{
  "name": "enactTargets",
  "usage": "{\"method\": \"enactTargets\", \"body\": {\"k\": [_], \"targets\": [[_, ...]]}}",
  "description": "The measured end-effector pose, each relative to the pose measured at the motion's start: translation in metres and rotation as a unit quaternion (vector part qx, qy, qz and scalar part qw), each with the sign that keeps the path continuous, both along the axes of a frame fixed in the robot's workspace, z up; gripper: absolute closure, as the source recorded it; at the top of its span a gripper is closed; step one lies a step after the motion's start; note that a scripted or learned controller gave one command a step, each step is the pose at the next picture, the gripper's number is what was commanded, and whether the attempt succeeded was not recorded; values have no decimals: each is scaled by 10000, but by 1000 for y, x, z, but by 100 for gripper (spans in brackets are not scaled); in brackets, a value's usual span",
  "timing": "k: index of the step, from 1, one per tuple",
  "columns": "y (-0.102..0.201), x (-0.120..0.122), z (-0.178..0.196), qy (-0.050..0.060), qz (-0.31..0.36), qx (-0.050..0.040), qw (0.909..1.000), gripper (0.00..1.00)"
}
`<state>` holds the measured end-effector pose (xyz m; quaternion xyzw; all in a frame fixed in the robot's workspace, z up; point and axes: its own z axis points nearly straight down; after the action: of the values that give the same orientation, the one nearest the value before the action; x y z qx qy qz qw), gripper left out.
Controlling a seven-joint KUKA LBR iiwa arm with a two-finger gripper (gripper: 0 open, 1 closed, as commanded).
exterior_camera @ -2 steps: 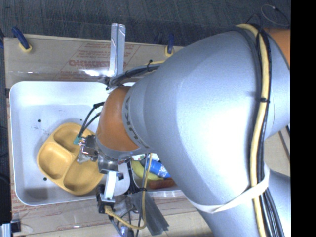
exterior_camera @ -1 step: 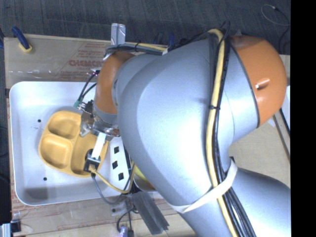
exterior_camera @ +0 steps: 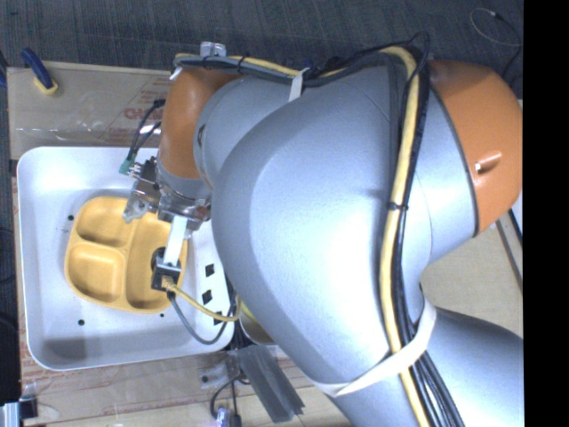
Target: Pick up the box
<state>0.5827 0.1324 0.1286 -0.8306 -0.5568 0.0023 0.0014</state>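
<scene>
My arm fills most of the camera view, reaching in from the right, its grey shell and orange band [exterior_camera: 187,127] above the wrist covering much of the counter. My end effector [exterior_camera: 160,238] is down inside the left white bin [exterior_camera: 44,176], over the right-hand side of a yellow box [exterior_camera: 111,252]. I cannot tell how it is set, since the wrist and its fittings hide the tips from above.

The yellow box is a shallow moulded container with two rounded compartments, one nearer the bin's far edge and one nearer its near edge. It lies on the bin floor, roughly midway between the bin's far and near walls and closer to the right side than the left wall. Its right edge runs under my end effector, so I cannot tell whether anything grips it there.

A yellow cable [exterior_camera: 200,308] loops out from under my wrist toward the bin's near right corner. On the counter's far left corner, outside the bin, lies a small blue and yellow tool [exterior_camera: 38,69]. The brown counter [exterior_camera: 98,87] surface shows along the bin's far edge.
</scene>
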Motion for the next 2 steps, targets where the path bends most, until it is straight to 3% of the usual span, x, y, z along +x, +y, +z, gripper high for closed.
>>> {"method": "enactTargets", "body": {"k": [1, 2], "targets": [[-14, 7, -27, -67, -186, 66, 9998, 0], [38, 31, -4, -9, 600, 8, 9982, 0]]}}
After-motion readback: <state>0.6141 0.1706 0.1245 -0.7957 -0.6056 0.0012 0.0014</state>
